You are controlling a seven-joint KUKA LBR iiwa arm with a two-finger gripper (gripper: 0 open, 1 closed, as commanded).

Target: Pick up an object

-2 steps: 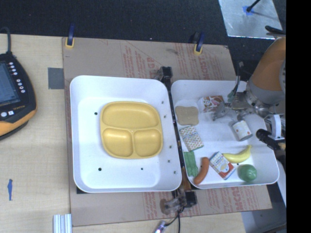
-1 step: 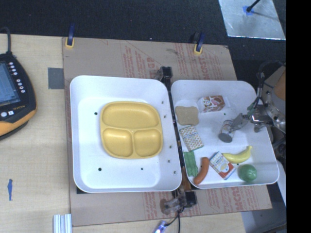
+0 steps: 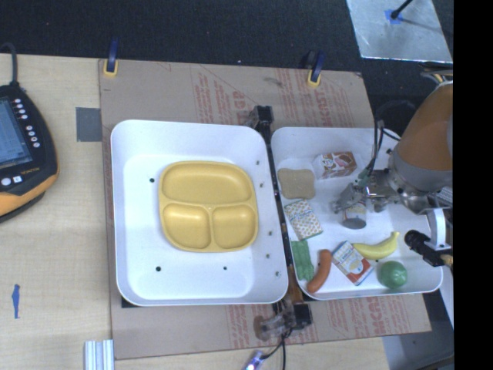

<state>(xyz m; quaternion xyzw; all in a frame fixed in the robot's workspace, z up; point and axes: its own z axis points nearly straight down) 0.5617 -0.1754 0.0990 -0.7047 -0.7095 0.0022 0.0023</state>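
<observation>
Just below the end effector lies the banana.

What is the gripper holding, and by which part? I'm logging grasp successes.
Nothing shows between the fingers of the gripper; it hovers above the right bin.

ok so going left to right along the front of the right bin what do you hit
green pickle-like piece → sausage → small red-and-white packet → banana → lime
</observation>
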